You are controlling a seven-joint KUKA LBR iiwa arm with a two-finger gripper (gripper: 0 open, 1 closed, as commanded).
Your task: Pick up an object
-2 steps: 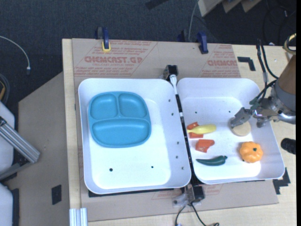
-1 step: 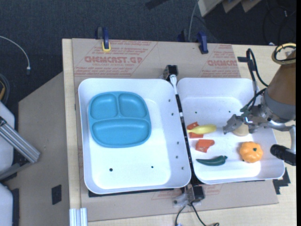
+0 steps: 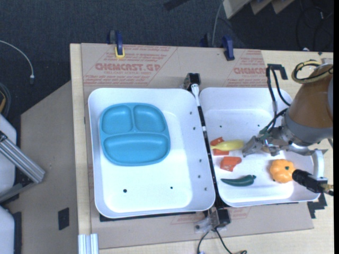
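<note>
Arm over right bin [image 3: 241,102], tool [image 3: 251,148] low among toy food.

Arm enters from 3 o'clock; tool sits near bin centre, tips pointing toward 9 o'clock, just beside the yellow banana-like piece [image 3: 229,145]. Can't tell if tool is wide or narrow; nothing seen gripped betw. its tips. Food cluster in lower half of right bin: small red piece [image 3: 216,141] touching banana's 10 o'clock end, red chunk [image 3: 230,163] just under it at 6 o'clock, dark green chili pepper [image 3: 238,180] further toward 6, orange pumpkin-like fruit [image 3: 281,171] at approx. 4 o'clock of tool, near bin's right wall. Left bin [image 3: 185,157] holds blue 3-compartment plate [image 3: 136,134] in its upper left, lying flat. Both bins rest on cardboard-covered surface [image 3: 85,142].
</note>
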